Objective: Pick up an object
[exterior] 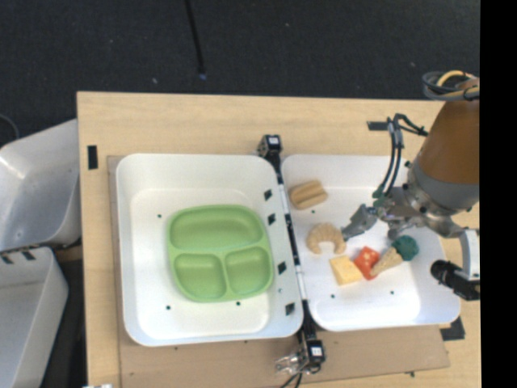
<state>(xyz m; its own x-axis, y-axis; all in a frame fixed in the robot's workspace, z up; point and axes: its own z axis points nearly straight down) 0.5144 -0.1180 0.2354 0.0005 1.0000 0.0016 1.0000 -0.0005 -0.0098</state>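
The right bin (404, 309) holds a tan bread roll (308, 193), a pale croissant-shaped piece (325, 237), a yellow wedge (346, 270), a small red piece (367, 259), a tan stick (388, 262) and a teal round piece (406, 247). My gripper (378, 229) hangs over the middle of this bin, just above the red piece. Its fingers are spread open, one grey finger (356, 223) pointing toward the croissant-shaped piece and the other beside the teal piece. Nothing sits between them.
A green divided plate (220, 251) lies in the left bin (133, 217). A ridge with black clips (284, 241) separates the two bins. The wooden bench (194, 124) surrounds both bins, and a white box (32, 184) stands off its left edge.
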